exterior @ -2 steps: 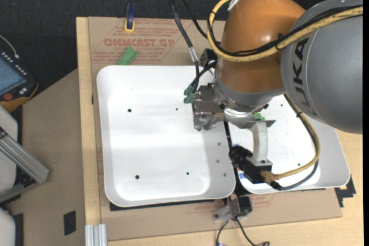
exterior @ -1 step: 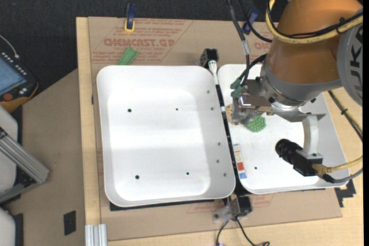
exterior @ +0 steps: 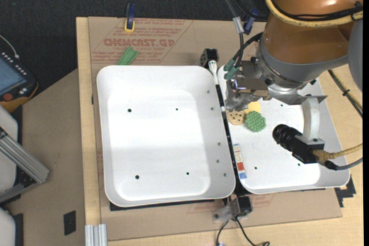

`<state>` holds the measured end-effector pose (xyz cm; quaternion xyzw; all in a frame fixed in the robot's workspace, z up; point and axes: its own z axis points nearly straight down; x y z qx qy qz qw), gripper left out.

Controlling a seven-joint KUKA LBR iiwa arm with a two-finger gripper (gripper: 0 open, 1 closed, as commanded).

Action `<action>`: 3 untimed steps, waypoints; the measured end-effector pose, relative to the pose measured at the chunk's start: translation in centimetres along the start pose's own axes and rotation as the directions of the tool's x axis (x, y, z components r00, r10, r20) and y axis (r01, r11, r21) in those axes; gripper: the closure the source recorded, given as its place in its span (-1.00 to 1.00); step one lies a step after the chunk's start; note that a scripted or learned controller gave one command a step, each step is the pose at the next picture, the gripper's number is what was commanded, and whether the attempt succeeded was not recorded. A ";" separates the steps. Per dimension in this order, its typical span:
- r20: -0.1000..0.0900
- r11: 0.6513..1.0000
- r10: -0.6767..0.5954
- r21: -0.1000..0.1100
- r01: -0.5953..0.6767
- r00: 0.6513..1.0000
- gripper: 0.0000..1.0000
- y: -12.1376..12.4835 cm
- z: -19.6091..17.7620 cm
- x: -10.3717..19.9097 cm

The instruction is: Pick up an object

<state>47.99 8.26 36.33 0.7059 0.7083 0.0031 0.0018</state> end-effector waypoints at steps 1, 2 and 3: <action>0.002 1.000 0.004 0.012 -0.004 1.000 1.00 -0.1 3.1 -0.1; 0.002 1.000 -0.001 0.013 0.001 1.000 1.00 -0.2 5.5 3.6; 0.001 1.000 0.010 -0.010 -0.010 1.000 1.00 0.3 -6.7 -2.5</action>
